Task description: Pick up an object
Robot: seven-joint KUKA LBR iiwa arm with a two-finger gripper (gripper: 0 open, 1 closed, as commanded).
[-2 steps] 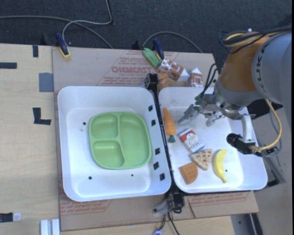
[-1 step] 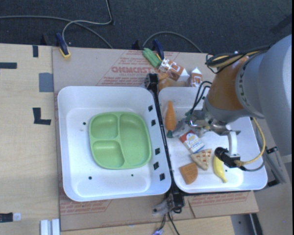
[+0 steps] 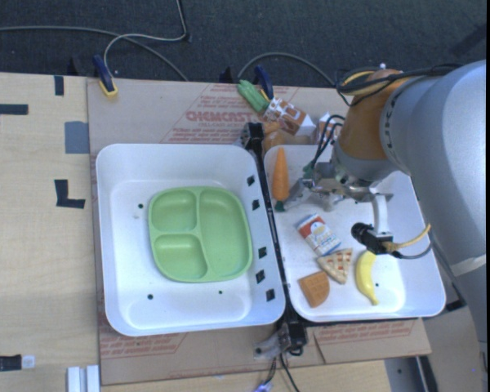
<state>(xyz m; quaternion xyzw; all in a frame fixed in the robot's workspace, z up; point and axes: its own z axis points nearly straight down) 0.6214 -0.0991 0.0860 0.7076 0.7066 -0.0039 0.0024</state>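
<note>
Carrot [image 3: 280,175] is lying in your right bin [image 3: 416,300], against its left wall, above the carton [image 3: 317,233]. Your gripper [image 3: 298,194] is hovering just beside it; I cannot tell how it's set.

Left bin [image 3: 114,219] and right bin [image 3: 408,296]: smooth white plastic, slight sheen. Divided plate [image 3: 200,233]: matt green plastic. Banana [image 3: 366,276]: glossy yellow plastic. Bench sheet [image 3: 171,117]: matt brown cardboard, printed red. Bench top [image 3: 24,243]: pale wood. Arm [image 3: 441,121]: smooth grey shell with satin finish.
</note>
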